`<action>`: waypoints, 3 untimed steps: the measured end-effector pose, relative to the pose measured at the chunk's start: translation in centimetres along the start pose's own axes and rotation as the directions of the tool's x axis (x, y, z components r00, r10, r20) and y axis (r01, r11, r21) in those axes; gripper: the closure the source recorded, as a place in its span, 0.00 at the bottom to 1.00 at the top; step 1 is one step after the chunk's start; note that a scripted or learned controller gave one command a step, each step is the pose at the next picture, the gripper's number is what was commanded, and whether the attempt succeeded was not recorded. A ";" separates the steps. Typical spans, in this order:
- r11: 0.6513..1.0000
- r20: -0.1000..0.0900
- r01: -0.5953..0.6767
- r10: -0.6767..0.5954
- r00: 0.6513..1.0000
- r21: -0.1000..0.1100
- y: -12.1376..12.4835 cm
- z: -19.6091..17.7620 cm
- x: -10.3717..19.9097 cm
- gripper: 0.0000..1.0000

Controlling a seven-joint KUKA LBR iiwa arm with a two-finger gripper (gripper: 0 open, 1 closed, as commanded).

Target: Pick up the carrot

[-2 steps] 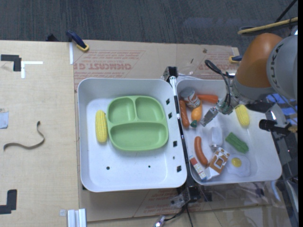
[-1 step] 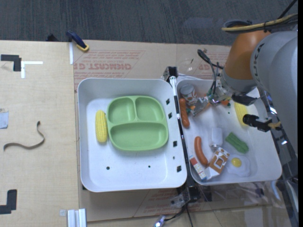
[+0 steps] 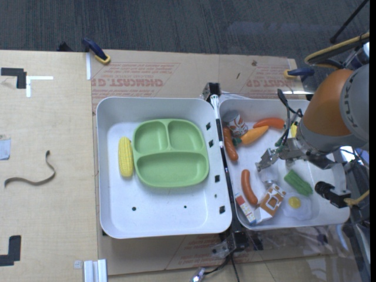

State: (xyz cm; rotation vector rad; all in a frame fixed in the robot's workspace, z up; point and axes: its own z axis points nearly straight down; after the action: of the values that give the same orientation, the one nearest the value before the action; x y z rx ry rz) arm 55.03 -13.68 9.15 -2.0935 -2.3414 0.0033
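A: We find the carrot (image 3: 255, 135) in the right bin (image 3: 329, 216), lying near the far wall just below a red pepper (image 3: 269, 123).

B: Agreed. The gripper (image 3: 269, 158) sits nearer us and slightly right of it (whether parted or closed, we cannot tell). The carrot's long axis runs slantwise, tip toward the divider.

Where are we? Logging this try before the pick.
Gripper low over right bin, holding nothing. Carrot loose near bin's back, beside red pepper. Path clear.
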 end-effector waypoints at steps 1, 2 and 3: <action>0.988 0.002 -0.156 0.156 0.988 -0.003 8.6 -0.1 0.1 0.00; 0.960 0.004 -0.278 0.278 0.961 0.028 10.2 0.5 0.1 0.00; 0.872 0.005 -0.486 0.486 0.874 0.053 9.8 0.6 -0.6 0.00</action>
State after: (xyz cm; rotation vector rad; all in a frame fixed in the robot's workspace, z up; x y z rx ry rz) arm 64.79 -13.19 8.51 -2.5803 -1.7174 0.0559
